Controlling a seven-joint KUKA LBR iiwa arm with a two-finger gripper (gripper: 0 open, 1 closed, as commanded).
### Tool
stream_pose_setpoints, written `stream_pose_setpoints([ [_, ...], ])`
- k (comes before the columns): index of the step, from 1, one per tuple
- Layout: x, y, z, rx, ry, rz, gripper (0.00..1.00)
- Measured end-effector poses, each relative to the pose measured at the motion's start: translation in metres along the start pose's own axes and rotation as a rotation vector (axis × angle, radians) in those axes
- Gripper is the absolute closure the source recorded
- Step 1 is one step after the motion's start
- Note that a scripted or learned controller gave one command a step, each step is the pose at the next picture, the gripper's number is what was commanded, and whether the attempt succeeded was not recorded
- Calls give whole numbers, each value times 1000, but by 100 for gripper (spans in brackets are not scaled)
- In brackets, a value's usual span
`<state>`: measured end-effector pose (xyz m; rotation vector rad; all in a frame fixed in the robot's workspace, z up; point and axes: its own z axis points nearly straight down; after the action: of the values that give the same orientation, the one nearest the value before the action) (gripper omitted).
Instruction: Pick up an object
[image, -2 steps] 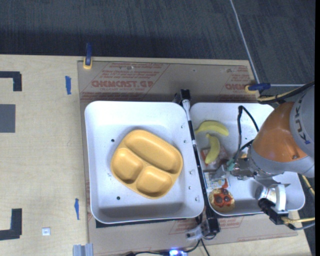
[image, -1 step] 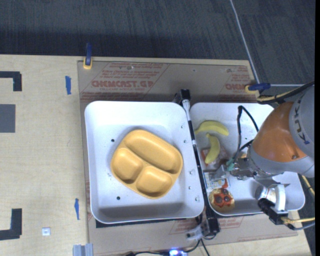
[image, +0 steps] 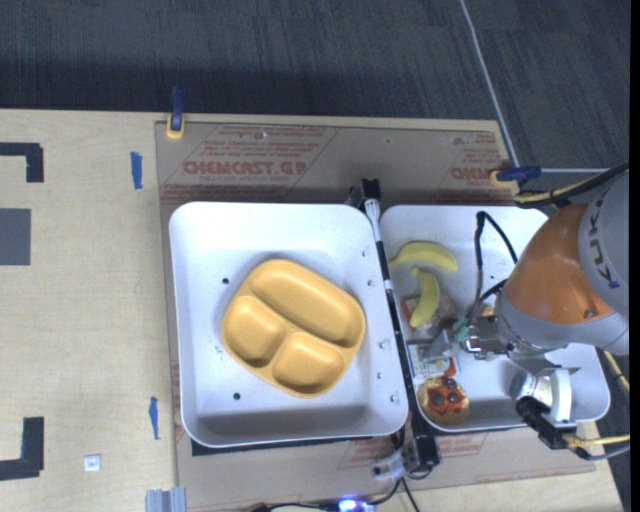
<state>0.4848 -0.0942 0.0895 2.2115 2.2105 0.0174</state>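
Crowding the right bin's (image: 590, 400) left side: bananas (image: 425, 275) and small clutter (image: 443, 395). Filling most of the left bin (image: 200, 240): a yellow tray (image: 290, 325), leaving only margins passable.

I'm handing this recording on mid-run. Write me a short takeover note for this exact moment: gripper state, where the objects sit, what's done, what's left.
Gripper: low in the right bin, at its left side among the clutter; whether the jaws are open or shut cannot be made out, and nothing is seen between them.
Objects: two yellow bananas lie toward the right bin's far left; a small orange-and-red item sits at its near left corner. The yellow divided tray lies in the left bin.
Done: arm has reached into the right bin.
Left: no confirmed grasp; pick and lift remain to be done.
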Motion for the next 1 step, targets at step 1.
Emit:
stream_pose_setpoints([
  [1, 1, 0, 0, 0, -2, 1, 0],
])
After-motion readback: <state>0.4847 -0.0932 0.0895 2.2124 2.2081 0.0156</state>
